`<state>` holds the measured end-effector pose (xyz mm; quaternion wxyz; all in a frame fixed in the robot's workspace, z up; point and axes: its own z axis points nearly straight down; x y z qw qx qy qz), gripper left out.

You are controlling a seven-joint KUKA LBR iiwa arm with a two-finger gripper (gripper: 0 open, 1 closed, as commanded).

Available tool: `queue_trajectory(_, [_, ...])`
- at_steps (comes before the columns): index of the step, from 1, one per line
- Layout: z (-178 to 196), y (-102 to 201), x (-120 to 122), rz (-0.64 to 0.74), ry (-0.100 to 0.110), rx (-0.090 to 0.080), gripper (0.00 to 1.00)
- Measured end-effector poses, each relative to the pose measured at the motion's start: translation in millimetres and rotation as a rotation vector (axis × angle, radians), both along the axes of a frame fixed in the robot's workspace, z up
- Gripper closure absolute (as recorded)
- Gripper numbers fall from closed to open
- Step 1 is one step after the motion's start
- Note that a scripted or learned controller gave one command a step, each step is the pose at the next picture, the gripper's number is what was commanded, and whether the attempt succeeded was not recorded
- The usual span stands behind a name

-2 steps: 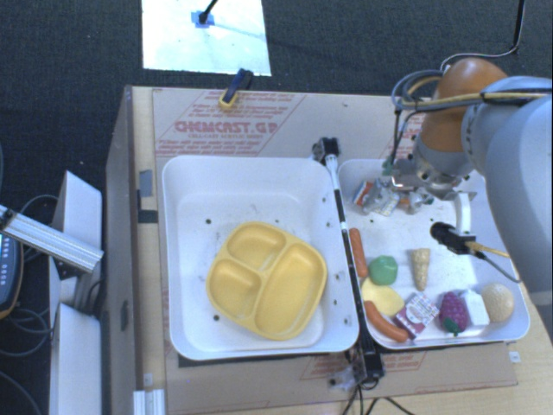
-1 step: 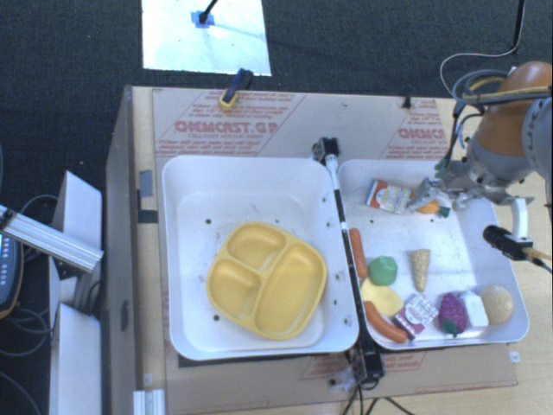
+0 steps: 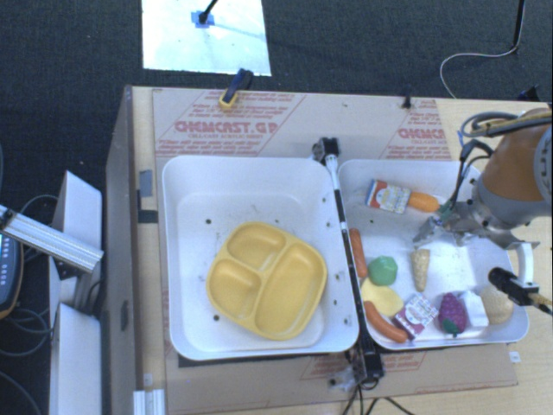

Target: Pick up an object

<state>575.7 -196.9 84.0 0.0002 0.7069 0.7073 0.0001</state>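
Fingers (image 3: 443, 236) sit in the upper middle of the right bin (image 3: 518, 327), hanging off the grey wrist that comes in from the right edge of the frame. They look splayed apart, with bare bin floor between the tips and nothing gripped. The nearest candidate is the beige wedge (image 3: 420, 269), just below and slightly left of the tips, close but apart from them. Its long axis runs roughly top to bottom in the frame, so my read is that closing across its narrow width needs the jaws lined up left to right. It looks like a short move down-frame and left, then a descent. The green lump (image 3: 383, 270) is further left, beside the wedge. The orange-tipped packet (image 3: 397, 197) lies up and left of the tips, long axis left to right. The bottom of the bin is crowded: red-and-white wrapper (image 3: 419, 309), purple piece (image 3: 451, 311) and white block (image 3: 475, 305) are packed touching, so a poor pick. The sausage (image 3: 358, 251) hugs the left wall, so there's wall-clearance risk. The left bin (image 3: 186, 232) holds the yellow tray (image 3: 268, 279), well apart from the tips. Both bins rest on the counter (image 3: 259, 119).
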Motion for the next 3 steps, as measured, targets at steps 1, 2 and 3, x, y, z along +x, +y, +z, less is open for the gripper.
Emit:
queue_trajectory(1, [1.2, 4.7, 64.1, 0.003, -0.004, -0.001, 0.00])
queue_trajectory(2, [-3.9, -9.5, 87.8, 0.006, 0.025, 0.005, 0.00])
queue_trajectory(3, [3.0, -10.0, 88.6, 0.005, 0.021, 0.003, 0.00])
